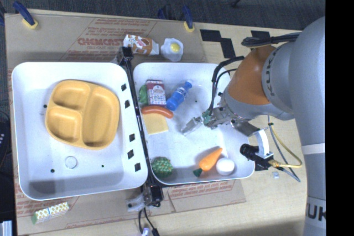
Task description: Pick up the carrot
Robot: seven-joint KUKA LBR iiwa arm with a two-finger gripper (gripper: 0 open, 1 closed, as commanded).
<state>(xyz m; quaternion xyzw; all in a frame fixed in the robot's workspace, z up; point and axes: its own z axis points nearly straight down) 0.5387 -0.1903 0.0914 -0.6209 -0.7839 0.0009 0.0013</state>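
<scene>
the two-finger metal gripper (pixel 191 125) hangs over the right white bin (pixel 182 68), fingers slightly apart with nothing between them. the orange tapered carrot (pixel 211 158) lies just below-right of it, touching a white egg (pixel 225 166).

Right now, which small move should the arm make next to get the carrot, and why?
Probably shift the gripper toward the near rim of the right bin: the carrot lies there beside a white egg, apart from the gripper, which hangs over bare floor mid-bin.
</scene>
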